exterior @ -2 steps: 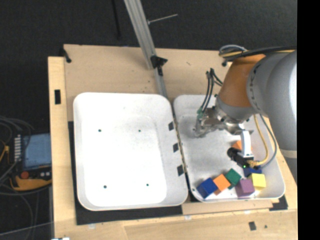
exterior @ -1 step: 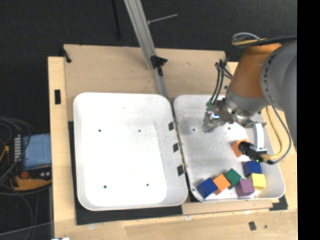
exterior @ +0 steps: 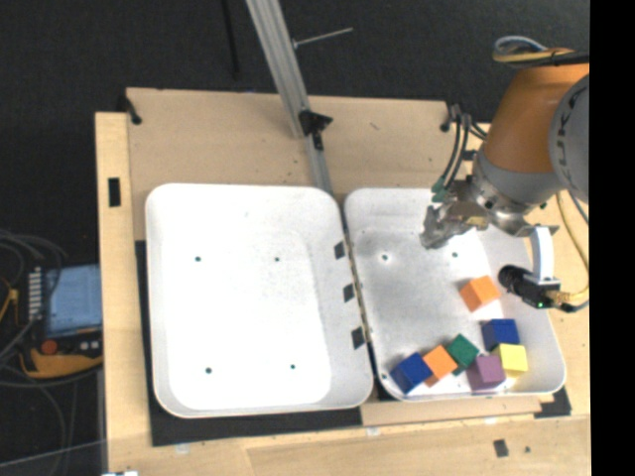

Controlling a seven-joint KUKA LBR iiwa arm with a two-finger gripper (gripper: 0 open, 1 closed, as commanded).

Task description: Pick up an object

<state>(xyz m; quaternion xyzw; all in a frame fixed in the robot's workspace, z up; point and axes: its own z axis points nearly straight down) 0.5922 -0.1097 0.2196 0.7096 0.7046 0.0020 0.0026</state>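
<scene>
Item: small orange cube [exterior: 479,293], seemingly light, rigid wood; lay in right white bin [exterior: 397,211] at four o'clock from two-finger gripper [exterior: 438,228]; grip state indeterminate; flat opposite faces suited grasping.

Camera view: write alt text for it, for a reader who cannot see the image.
A grey and orange robot arm reaches in from the right, its gripper above the upper part of the right bin. Small coloured blocks cluster in that bin's near right corner, with one orange block apart from them. The left bin sits alongside.
</scene>
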